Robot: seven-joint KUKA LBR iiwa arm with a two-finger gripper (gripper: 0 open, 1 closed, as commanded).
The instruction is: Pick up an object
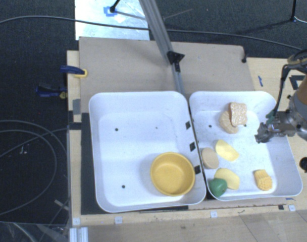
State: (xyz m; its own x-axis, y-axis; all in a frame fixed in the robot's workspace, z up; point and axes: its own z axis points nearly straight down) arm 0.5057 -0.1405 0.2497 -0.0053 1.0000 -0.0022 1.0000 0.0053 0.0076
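Approach phase of a pick. The gripper (263,133) is seen at the right side of the right bin (274,101), above bare floor and near the right rim; nothing is visible between its fingers, and whether they are apart or together cannot be told. No object has yet been lifted. Candidate objects are gathered in the right bin: a brown slice (238,114) resting on a pale round piece (225,123) to the gripper's left, a yellow chip (226,150) and a beige disc (210,158) nearer the middle divider, a green piece (218,187) touching a yellow lump (229,178) at the front, and a corn piece (263,180) by the front right corner. A yellow bowl (172,173) lies in the left bin (138,105). A target is judged still to be chosen; a descent is then called for. Open room is judged best around the yellow chip; the corn piece is crowded by the rim
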